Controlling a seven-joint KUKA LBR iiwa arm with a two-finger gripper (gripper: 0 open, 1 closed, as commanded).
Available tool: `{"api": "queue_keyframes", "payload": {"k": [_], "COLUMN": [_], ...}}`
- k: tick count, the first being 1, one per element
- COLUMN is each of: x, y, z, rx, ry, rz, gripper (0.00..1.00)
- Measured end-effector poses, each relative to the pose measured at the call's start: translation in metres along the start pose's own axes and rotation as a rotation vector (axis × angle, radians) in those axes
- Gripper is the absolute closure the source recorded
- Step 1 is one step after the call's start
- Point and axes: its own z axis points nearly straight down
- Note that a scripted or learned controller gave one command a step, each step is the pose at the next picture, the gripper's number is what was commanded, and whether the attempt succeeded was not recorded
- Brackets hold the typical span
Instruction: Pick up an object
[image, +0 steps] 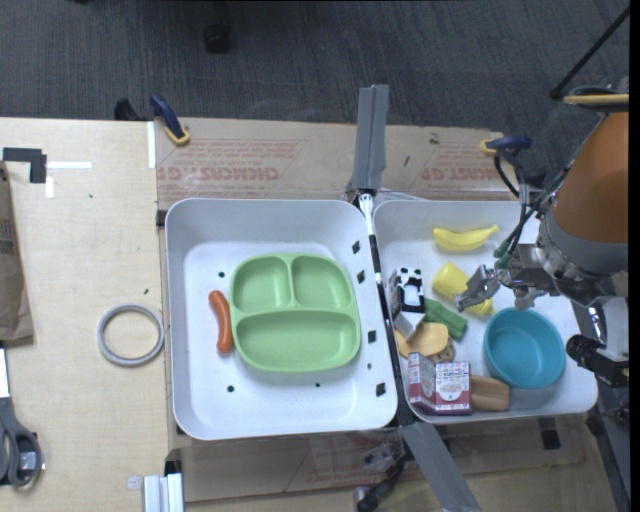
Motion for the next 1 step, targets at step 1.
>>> {"api": "queue_keyframes", "payload": {"k": [1], "x": [0.0036], "y": [-0.0237], "z": [-0.1223], "rx": [-0.003], "ry": [-0.002], "rz": [0.189], "gripper": [0.00]}}
